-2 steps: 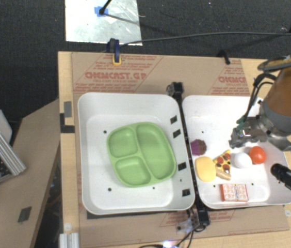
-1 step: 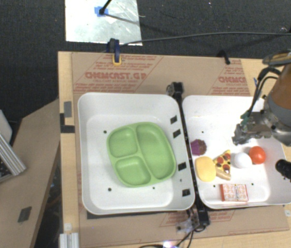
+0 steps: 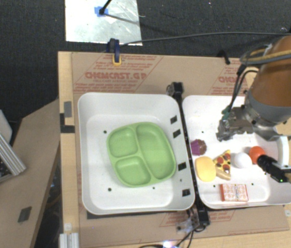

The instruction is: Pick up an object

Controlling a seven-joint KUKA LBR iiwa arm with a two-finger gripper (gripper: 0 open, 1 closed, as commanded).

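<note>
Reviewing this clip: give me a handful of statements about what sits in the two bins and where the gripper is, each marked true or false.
1. The green plate lies in the left bin. True.
2. The purple item is in the left bin. False: it lies in the right bin, near the divider.
3. The pink box lies nearer the right bin's front edge than the pizza slice does. True.
4. The gripper is over the left bin. False: it is over the right bin.
5. The yellow item lies beside the pizza slice. True.
</note>
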